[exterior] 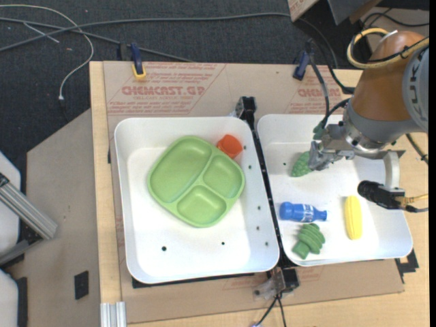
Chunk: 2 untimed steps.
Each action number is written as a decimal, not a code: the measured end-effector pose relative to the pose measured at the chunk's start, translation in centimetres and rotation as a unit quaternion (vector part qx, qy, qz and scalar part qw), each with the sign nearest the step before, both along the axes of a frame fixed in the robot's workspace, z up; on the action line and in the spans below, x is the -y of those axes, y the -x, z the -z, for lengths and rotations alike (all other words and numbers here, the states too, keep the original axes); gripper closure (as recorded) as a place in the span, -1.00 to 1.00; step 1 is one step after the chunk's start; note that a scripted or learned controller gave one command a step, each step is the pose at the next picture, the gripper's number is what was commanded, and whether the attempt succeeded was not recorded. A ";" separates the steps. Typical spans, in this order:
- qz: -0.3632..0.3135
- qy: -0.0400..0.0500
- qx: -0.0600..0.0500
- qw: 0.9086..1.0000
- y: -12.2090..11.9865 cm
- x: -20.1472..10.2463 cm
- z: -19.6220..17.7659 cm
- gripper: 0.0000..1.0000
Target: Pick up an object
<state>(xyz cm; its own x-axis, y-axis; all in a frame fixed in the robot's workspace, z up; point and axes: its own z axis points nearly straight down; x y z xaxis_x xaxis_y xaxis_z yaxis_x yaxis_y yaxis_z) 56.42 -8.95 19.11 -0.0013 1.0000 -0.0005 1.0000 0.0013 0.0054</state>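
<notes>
Green toy [300, 165] lies at the tip of the end effector [316, 159], the arm bent down from the right; whether its grip is closed cannot be told.

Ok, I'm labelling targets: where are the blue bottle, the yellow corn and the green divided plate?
blue bottle [303, 213], camera view, middle of its body.
yellow corn [353, 217], camera view, middle of the cob.
green divided plate [196, 180], camera view, central ridge between compartments.
</notes>
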 end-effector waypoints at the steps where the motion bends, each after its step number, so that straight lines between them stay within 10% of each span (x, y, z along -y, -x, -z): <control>1: 0.000 0.000 0.001 1.000 -1.0 0.4 -5.8 1.00; 2: 0.000 0.000 0.001 1.000 -1.2 0.4 -10.9 1.00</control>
<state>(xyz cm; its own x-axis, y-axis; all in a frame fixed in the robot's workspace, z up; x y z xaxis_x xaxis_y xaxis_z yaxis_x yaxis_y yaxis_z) 57.61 -9.31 30.04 -0.0011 1.0000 -0.0012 1.0000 0.0012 0.0079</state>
